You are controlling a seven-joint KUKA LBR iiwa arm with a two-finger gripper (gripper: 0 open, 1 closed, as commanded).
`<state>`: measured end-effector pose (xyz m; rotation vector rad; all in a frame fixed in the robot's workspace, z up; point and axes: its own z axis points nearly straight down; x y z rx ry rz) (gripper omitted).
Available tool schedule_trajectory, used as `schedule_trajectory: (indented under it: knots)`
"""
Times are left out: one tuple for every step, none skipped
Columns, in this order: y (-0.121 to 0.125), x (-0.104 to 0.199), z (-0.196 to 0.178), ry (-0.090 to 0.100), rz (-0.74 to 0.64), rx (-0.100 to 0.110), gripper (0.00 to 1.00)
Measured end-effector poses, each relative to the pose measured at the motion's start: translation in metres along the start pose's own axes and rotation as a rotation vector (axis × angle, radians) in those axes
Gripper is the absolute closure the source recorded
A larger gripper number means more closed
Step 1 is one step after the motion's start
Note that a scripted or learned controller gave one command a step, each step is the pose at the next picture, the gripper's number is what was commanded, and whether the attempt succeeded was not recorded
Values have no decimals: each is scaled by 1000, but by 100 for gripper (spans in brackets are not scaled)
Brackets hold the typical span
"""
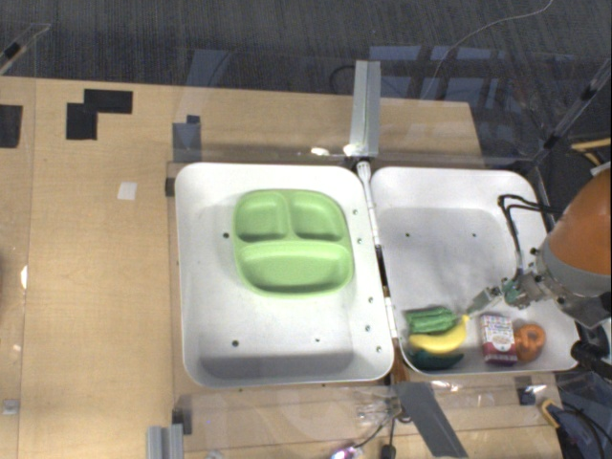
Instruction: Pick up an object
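Where the frame runs closest to the viewer, along its lower edge, the counter (86,352) shows bare pale wood, and just above that edge the front wall of the right bin (449,208) holds a row of small things in the lower right of the picture. A yellow banana (442,338) lies on its side with a green item (429,318) touching it from above and a darker green one (438,359) tucked under it against the bin's front wall. Just right of the banana stands a small red and white packet (497,338), and beside that, touching or nearly so, sits an orange-red fruit (529,339). The end effector (497,297) hangs just above the packet and to the right of the banana, reaching in from the right edge of the frame; nothing is seen between its fingers, and whether they are spread or closed cannot be told at this size. Behind it the arm's orange band (583,232) bulks at the right edge. In the left bin (206,256), at the middle of the picture, a green divided plate (292,242) lies flat, well apart from the other things. Farther up, a metal post (364,108) stands between the bins' back corners, and black patches (96,111) mark the counter at upper left.
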<state>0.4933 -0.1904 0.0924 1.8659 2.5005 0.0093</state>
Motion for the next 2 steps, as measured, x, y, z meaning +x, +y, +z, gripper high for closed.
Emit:
schedule_trajectory:
  knots:
    - [12,3,-42,11,-31,12,0]
    - [48,-30,-63,10,-59,11,0]
